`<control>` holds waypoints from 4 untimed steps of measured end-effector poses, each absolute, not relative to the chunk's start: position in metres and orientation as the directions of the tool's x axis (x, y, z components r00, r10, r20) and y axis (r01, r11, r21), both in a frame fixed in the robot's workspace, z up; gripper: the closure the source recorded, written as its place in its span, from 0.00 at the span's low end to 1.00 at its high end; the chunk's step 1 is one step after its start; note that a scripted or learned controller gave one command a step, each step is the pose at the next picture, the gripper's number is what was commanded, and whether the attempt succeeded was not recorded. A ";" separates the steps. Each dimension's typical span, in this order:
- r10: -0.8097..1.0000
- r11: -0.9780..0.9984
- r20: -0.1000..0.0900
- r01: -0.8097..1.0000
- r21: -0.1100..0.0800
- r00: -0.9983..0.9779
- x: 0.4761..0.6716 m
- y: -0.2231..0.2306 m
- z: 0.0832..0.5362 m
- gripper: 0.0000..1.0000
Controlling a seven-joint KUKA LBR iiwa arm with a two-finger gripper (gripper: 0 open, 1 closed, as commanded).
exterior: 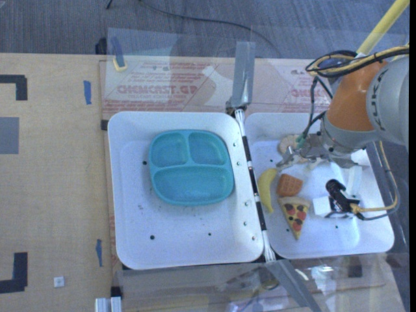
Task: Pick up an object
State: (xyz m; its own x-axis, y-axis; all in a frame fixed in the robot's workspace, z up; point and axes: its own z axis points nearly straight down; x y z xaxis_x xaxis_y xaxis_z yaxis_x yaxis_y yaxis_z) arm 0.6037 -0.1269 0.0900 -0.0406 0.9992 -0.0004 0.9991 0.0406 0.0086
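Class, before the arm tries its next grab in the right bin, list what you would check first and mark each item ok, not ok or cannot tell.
1. Claw is over the right bin, where the toys lie: ok.
2. Claw grips a toy: cannot tell; the fingertips are too small and cluttered to read.
3. Waffle piece lies uncovered below the claw: ok.
4. Banana has room around it: not ok, it lies against the bin's left wall.
5. Pizza slice lies flat and unobstructed: ok.
6. Blue divided plate sits in the left bin, out of the way: ok.
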 end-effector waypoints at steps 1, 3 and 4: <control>0.999 0.053 -0.003 0.999 -0.001 -0.053 0.667 -0.119 0.089 0.00; 0.999 0.037 -0.008 0.999 0.007 -0.037 0.669 -0.101 0.102 1.00; 0.999 0.038 -0.008 0.999 0.006 -0.038 0.669 -0.100 0.102 0.00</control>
